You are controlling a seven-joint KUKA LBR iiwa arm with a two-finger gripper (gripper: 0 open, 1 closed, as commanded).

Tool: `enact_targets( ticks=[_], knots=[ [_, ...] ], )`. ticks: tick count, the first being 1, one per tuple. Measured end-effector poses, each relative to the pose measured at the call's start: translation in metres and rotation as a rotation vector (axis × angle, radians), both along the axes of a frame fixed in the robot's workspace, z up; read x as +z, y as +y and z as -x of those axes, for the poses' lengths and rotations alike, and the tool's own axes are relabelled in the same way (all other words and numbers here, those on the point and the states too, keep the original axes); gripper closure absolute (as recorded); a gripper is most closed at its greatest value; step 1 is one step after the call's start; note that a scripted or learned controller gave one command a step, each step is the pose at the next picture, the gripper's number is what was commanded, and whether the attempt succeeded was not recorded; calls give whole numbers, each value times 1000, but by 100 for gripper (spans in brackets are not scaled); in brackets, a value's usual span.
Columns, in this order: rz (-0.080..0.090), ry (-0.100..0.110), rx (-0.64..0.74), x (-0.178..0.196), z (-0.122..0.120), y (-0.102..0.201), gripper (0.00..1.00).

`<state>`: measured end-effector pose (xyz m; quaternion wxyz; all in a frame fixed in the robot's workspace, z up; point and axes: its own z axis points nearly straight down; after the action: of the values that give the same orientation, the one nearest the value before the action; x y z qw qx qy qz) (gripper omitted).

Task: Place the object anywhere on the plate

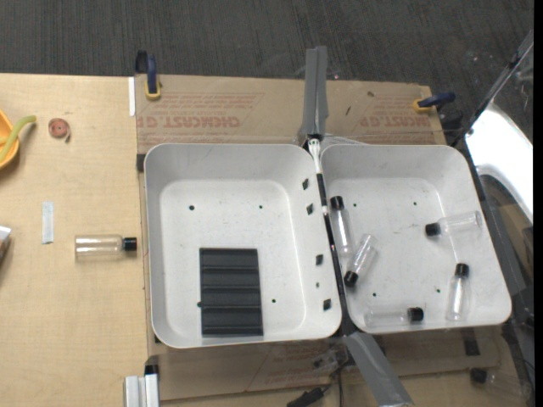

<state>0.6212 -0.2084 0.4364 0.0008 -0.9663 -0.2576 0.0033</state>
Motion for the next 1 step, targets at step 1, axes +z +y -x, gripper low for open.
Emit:
enact_targets(
  ticks=[1],
  knots=[
    [1,-2,-152,3,-29,-13,0]
  ],
)
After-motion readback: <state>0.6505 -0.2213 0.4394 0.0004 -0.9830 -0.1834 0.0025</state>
